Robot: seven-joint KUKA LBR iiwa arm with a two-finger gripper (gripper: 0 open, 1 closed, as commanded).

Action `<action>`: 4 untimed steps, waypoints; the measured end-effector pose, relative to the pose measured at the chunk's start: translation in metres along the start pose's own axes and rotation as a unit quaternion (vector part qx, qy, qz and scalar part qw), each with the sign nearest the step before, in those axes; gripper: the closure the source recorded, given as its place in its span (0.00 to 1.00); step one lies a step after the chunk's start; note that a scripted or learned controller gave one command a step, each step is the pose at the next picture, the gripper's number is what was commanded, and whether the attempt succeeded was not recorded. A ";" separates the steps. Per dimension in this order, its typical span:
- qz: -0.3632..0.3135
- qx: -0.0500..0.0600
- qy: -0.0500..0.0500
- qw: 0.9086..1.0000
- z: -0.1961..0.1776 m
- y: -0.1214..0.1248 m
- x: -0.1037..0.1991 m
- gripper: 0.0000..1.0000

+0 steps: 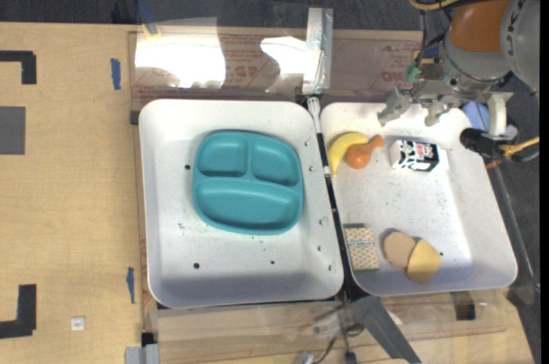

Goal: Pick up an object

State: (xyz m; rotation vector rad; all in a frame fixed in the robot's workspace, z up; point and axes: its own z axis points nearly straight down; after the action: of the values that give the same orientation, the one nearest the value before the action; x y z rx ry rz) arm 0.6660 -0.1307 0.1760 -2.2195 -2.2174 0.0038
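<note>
You are looking at several candidates lying in the right bin (pixel 480 259). A yellow banana-shaped toy (pixel 345 147) is sitting at the bin's ten o'clock corner, with a small orange piece (pixel 365 153) touching its right side. A black-and-white carton (pixel 416 154) is lying just beside them toward twelve o'clock. At six o'clock a tan and yellow rounded piece (pixel 411 254) is resting, and a patterned flat packet (pixel 359 247) is lying just at its nine o'clock side.

The gripper (pixel 418 108) is hanging over the bin's far rim, at twelve o'clock from the carton. Its jaws are standing apart with nothing between them, and they are touching none of the objects.

The left bin (pixel 163 182) is holding a teal divided plate (pixel 249 181) near its middle. Both bins are sitting side by side on the wooden bench (pixel 60 208), with a clear plastic sheet (pixel 232 53) standing behind the left one.
</note>
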 end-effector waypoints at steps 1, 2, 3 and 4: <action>0.063 -0.006 -0.001 0.998 0.071 -0.020 -0.038 0.00; -0.052 0.000 -0.003 0.999 0.086 0.001 -0.029 0.00; -0.275 0.006 -0.003 0.961 0.090 -0.003 -0.025 0.00; -0.191 -0.003 -0.001 0.982 0.090 -0.018 -0.048 0.00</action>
State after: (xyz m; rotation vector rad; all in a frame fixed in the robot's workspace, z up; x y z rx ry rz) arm 0.6473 -0.1787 0.0863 -1.7584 -2.6049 -0.0013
